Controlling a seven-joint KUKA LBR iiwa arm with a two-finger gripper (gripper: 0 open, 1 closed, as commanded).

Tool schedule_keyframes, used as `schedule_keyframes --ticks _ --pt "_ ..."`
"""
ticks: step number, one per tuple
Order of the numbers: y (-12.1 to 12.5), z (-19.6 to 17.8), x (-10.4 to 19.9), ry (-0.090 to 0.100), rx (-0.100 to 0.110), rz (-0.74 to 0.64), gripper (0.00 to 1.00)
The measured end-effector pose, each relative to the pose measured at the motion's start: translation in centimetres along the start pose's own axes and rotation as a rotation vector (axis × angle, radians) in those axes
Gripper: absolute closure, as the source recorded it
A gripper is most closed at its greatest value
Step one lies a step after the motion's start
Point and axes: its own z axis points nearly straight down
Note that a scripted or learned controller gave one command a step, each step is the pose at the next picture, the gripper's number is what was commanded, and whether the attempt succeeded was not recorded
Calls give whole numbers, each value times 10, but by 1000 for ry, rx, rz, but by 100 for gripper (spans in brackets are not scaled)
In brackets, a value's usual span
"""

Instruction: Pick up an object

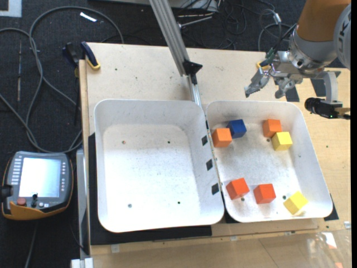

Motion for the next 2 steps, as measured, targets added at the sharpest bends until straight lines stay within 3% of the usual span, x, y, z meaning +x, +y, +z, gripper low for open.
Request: schedule_keyframes --ticks 1,2 --pt "-4 -11 -18 -1 -3 4 0" --pt "-22 131 -18 2 7 4 0"
